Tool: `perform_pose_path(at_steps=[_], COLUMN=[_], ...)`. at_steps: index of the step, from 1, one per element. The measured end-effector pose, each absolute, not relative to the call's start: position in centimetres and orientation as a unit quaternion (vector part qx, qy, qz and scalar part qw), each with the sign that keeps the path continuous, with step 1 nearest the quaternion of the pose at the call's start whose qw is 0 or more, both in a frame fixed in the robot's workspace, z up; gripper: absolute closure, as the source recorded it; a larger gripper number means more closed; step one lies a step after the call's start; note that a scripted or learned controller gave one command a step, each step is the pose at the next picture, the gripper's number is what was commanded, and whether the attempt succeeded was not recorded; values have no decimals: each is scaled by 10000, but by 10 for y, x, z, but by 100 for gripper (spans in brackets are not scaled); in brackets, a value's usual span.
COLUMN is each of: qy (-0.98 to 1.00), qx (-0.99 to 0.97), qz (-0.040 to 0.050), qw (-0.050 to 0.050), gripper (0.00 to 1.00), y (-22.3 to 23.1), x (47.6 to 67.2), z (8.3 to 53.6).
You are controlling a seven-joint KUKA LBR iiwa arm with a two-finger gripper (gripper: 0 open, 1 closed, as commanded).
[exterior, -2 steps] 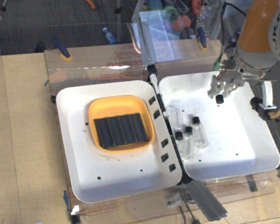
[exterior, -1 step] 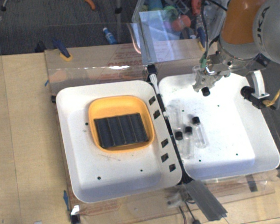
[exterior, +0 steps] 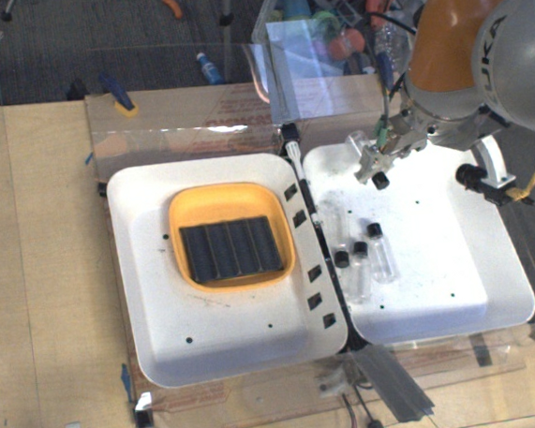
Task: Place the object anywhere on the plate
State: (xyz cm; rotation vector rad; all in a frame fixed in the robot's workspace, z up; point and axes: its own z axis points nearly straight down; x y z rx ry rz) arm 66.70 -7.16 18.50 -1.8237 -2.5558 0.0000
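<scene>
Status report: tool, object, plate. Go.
Tool above right bin's far end, grip state unclear. Dark ridged block lying on yellow plate in left bin. Small clear pieces loose in right bin.

Overhead slanted view of both bins [exterior: 168, 350]

Bright, even light falls from overhead, and the two white bins [exterior: 419, 316] nearly bleach out, most of all at four o'clock. Shadows are soft and short; the arm [exterior: 476, 38] throws only a faint grey smudge onto the right bin at two o'clock. A clear plastic sheet [exterior: 309, 58] at twelve o'clock catches a pale glare, with a thin bright streak at eleven o'clock. The arm's near bulk at one o'clock looks soft, slightly out of focus. The bench [exterior: 38, 277] wood at nine o'clock is evenly lit. Overall the picture is grainy and low in detail.
</scene>
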Motion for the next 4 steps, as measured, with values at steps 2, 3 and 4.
perform_pose_path(at_steps=[2,3,4], qy=[-9091,-9091,-8910], qx=[-4166,-4166,-4539], qz=[-15,-16,-20], qw=[-31,-30,-30], gripper=[100,0,0], y=[-35,-36,-30], x=[668,668,664], z=[217,217,228])
